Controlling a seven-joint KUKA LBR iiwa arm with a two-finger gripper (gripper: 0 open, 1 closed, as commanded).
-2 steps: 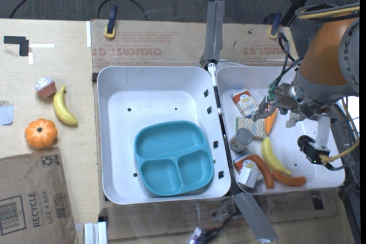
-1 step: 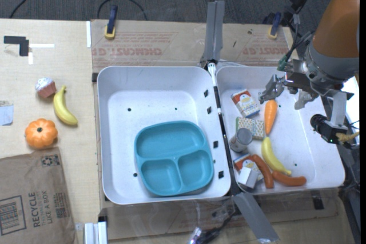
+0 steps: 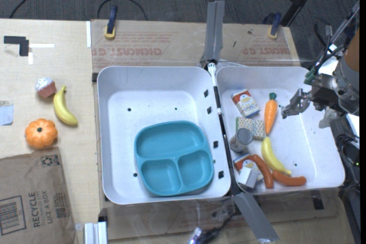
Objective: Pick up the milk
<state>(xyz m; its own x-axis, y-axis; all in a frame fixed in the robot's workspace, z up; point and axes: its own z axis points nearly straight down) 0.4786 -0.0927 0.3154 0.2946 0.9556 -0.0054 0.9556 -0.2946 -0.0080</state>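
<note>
The right bin (image 3: 320, 140) has bare floor along its right half; carrot (image 3: 270, 114), banana (image 3: 272, 157) and can (image 3: 244, 138) crowd the milk carton (image 3: 246, 103) at left.

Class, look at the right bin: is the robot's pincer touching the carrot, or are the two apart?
Apart. The camera view shows bare white bin floor between the pincer and the carrot; the pincer sits to the carrot's right.

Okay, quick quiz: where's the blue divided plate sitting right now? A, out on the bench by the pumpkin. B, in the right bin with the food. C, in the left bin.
C: the blue divided plate lies inside the left bin, apart from the food in the right bin.
</note>
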